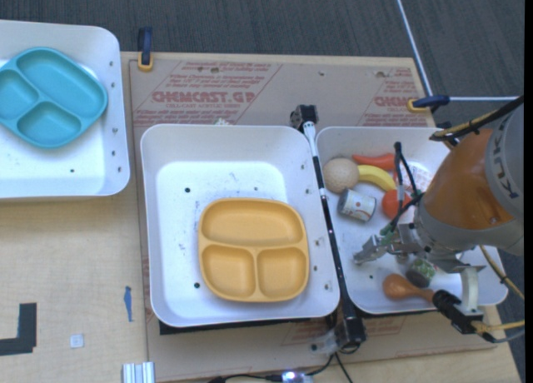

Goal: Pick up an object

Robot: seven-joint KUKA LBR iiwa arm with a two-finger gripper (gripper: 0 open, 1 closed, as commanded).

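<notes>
Below — smooth three-part yellow tray (252, 249).

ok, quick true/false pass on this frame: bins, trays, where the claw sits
1. The yellow tray lies in the left bin. True.
2. The blue tray lies in the right bin. False: it sits on a separate white surface at far left.
3. The claw is over the right bin. True.
4. The banana lies on the yellow tray. False: it is in the right bin, near the beige ball.
5. The yellow tray has three compartments. True.
</notes>
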